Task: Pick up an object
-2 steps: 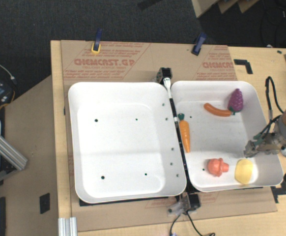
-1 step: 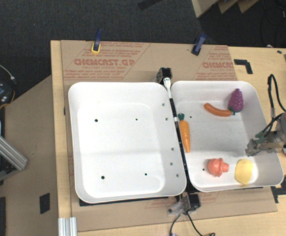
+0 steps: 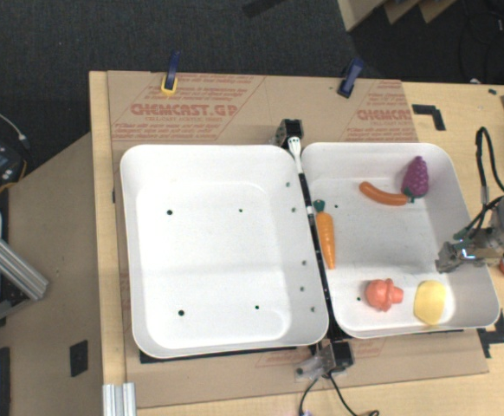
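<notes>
The right bin [image 3: 434,159] holds five toy foods. An orange carrot [image 3: 325,237] lies along its left wall. A curved orange-red sausage [image 3: 383,195] rests near the back, touching a purple bunch of grapes [image 3: 415,177]. A pink-red fruit [image 3: 382,294] and a yellow lemon [image 3: 430,302] sit side by side at the front. My gripper [image 3: 456,256] reaches in over the bin's right wall, low, just above and to the right of the lemon. Nothing shows in its grasp.
The left bin [image 3: 148,232] stands beside the right one, with a black hinge strip [image 3: 308,224] between them. Both rest on a cardboard sheet [image 3: 235,102] held by clamps. A black cable [image 3: 486,172] loops near the right edge.
</notes>
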